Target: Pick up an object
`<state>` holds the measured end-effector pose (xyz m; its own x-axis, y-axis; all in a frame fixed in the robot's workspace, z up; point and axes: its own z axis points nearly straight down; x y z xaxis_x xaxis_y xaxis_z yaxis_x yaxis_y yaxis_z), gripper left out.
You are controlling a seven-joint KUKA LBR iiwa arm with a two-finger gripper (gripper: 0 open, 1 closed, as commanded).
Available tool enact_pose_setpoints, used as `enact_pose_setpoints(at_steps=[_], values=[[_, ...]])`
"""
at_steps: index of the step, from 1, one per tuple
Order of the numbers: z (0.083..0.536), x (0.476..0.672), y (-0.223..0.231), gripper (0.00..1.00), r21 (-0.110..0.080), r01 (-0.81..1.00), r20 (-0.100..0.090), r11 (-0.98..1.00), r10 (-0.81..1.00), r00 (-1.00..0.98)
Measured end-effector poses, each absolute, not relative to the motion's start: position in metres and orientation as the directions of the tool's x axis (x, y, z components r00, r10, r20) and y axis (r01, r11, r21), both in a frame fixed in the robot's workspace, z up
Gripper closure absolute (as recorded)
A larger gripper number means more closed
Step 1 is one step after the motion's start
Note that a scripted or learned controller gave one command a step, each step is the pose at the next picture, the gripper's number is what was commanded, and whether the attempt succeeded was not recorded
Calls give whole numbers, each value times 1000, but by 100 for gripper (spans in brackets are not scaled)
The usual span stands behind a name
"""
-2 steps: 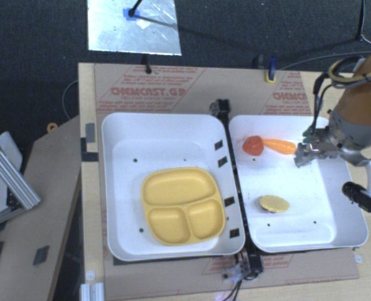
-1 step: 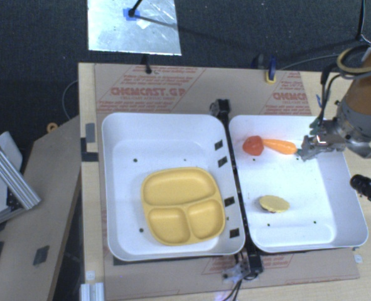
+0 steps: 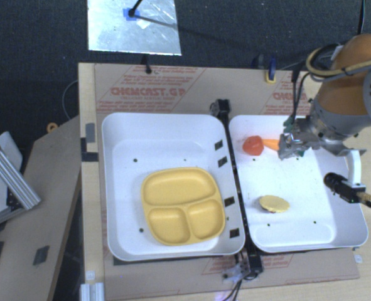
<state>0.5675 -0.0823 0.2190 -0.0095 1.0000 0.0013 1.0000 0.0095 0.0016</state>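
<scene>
Camera view looks down at a slant on the desk, where two shallow white bins sit side by side. The end effector hangs over the far part of the right bin, below the grey arm with its orange band, which comes in from the right. Whether its fingers are spread or pressed together cannot be told from this angle (they are small and dark against the wrist).

Just beside the end effector, on its left, lies an orange carrot-like piece, its near end touching or almost touching the fingertips; nothing can be seen between the fingers. Further left of that piece, touching it, sits a red round object. Nearer the camera than the end effector, and a little to its left, a flat yellowish disc rests on the bin floor, well apart from the fingers.

Far to the left of the end effector, across the divider, the left bin carries a yellow three-compartment tray.
</scene>
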Motion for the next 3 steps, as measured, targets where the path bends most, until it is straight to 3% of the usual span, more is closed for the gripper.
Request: enact_pose_setpoints(at_steps=[2, 3], values=[[236, 592, 15, 100, 4, 1000, 2, 11, 1000, -11], [240, 591, 67, 100, 2, 1000, 2, 11, 1000, -11]])
